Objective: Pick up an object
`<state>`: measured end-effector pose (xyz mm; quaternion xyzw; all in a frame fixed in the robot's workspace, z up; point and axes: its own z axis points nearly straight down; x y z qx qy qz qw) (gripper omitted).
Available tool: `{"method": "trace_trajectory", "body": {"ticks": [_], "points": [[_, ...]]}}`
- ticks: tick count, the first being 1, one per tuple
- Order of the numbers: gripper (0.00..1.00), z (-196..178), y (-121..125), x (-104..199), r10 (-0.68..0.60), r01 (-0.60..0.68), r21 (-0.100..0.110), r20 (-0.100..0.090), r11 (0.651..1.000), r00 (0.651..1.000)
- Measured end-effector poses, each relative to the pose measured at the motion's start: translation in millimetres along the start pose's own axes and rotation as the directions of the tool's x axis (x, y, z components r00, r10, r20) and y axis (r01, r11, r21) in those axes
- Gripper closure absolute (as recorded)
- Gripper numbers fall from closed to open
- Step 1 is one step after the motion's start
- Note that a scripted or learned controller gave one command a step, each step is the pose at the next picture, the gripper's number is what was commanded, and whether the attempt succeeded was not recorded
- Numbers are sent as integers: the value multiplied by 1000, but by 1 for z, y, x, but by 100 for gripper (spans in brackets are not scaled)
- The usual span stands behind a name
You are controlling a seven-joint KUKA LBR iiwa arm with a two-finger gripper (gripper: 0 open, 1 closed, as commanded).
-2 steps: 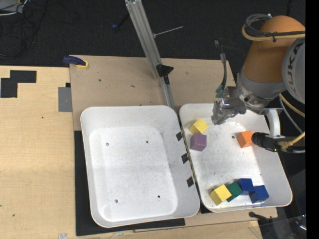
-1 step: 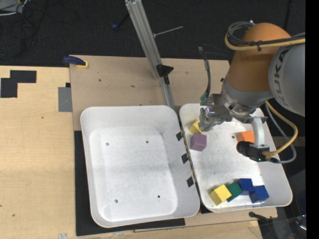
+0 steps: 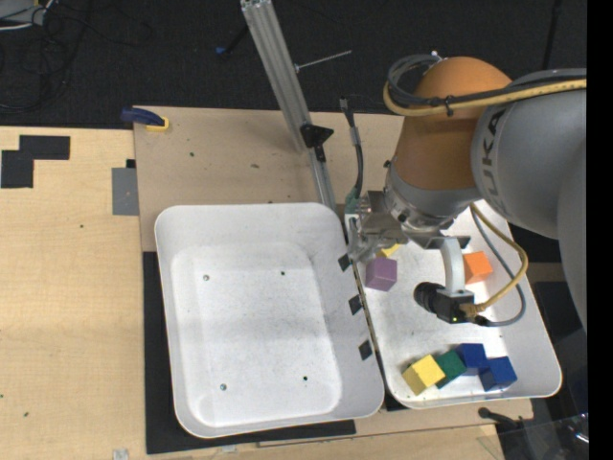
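My gripper point(image 3: 368, 236) is low over the left edge of the right bin point(image 3: 536, 377), under the arm's orange band. A purple block point(image 3: 381, 273) sits right below and beside it, with a sliver of a yellow block point(image 3: 389, 249) just above the purple one. Whether the purple block is touched or held cannot be told from this angle. An orange block point(image 3: 477, 264) lies to the right, partly behind a cable. At the bin's front are a yellow block point(image 3: 421, 374), a green block point(image 3: 448, 365) and two blue blocks point(image 3: 472, 356) point(image 3: 497, 375).
The left bin point(image 3: 192, 228) stands beside the right one, with black clips point(image 3: 356, 304) along the shared edge. A slanted aluminium rail point(image 3: 283, 75) rises behind the bins. A black cable with a connector point(image 3: 439, 302) hangs over the right bin.
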<state>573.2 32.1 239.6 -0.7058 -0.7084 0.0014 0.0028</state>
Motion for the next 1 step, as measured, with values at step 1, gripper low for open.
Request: {"method": "trace_trajectory", "body": {"ticks": [1], "points": [[100, 13, -13, 58, -1, 1, 1, 0, 1000, 1000]]}}
